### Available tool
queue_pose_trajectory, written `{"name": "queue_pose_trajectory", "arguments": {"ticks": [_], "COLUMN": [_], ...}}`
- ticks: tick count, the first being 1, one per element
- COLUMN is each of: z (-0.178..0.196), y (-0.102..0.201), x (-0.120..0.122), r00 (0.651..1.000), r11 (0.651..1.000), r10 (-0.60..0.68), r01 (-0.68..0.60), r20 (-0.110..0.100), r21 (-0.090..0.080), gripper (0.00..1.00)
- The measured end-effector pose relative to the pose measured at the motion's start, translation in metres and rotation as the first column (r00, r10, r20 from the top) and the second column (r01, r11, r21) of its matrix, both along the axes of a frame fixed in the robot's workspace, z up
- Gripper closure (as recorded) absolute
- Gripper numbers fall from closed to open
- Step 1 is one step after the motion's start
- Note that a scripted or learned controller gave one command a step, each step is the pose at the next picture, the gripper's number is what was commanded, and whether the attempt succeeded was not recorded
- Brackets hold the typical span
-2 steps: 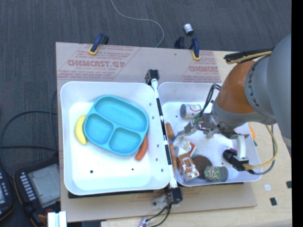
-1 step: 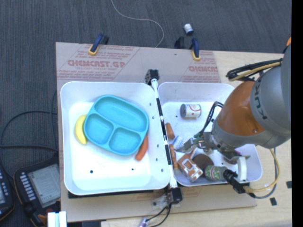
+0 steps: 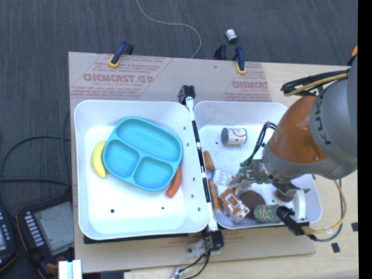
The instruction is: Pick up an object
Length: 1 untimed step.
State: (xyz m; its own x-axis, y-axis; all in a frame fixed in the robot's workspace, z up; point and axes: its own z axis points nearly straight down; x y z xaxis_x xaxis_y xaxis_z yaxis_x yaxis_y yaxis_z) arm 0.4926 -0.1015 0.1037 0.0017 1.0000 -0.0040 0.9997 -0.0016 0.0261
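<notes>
My gripper (image 3: pixel 243 178) hangs low over the middle of the right bin (image 3: pixel 256 110), under the grey and orange wrist. It sits just above a cluster of small things: a red-and-white patterned box (image 3: pixel 232 205), a brown round disc (image 3: pixel 253 199) and a dark green can (image 3: pixel 267 214) lying on its side. A small white can (image 3: pixel 233 136) lies apart towards the bin's back. An orange stick-shaped piece (image 3: pixel 207 159) rests along the left wall. I see nothing clearly held.
The left bin (image 3: pixel 93 214) holds a blue three-part tray (image 3: pixel 143 154), a banana (image 3: pixel 98 159) at the tray's left and an orange sausage-like piece (image 3: pixel 174 184) at its right. Clamps (image 3: pixel 240 63) and cables stand behind the bins.
</notes>
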Motion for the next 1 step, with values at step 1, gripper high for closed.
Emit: {"name": "queue_pose_trajectory", "arguments": {"ticks": [1], "z": [0.0563], "y": [0.0014], "x": [0.0364], "r00": [1.0], "r11": [1.0], "r10": [0.002], "r01": [-0.002], "r20": [-0.026], "r21": [0.003], "gripper": [1.0]}}
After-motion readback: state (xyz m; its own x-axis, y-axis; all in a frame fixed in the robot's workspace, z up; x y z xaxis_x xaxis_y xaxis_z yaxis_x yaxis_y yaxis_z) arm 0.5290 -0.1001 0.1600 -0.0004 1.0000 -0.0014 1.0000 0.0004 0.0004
